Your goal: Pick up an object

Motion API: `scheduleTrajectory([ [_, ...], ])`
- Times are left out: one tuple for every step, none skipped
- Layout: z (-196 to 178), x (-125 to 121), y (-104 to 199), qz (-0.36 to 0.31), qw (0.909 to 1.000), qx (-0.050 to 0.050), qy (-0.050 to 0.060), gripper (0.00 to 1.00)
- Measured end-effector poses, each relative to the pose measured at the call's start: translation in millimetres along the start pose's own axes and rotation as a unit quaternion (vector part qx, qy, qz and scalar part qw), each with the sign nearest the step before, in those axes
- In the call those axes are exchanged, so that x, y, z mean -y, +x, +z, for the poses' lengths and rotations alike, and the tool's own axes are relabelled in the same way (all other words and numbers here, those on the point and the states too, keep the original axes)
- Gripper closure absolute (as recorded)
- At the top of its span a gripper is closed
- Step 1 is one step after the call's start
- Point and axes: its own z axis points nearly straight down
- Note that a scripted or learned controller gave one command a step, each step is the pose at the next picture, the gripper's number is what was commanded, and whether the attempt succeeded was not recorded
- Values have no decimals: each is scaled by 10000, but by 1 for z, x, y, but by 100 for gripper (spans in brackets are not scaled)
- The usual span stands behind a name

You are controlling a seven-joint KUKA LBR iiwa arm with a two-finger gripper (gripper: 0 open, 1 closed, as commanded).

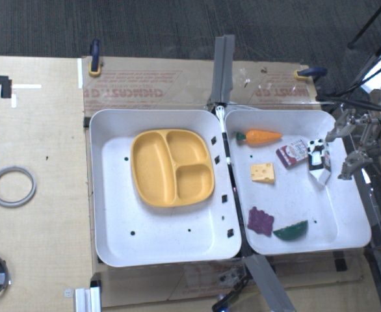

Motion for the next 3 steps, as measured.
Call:
scheduleTrajectory([
  [90,-7,-97,271,9996,2,-1,0],
  [178,-8,-90,2002,9798,5,4,0],
  [168,-10,-92,1982,9802,27,8,100],
])
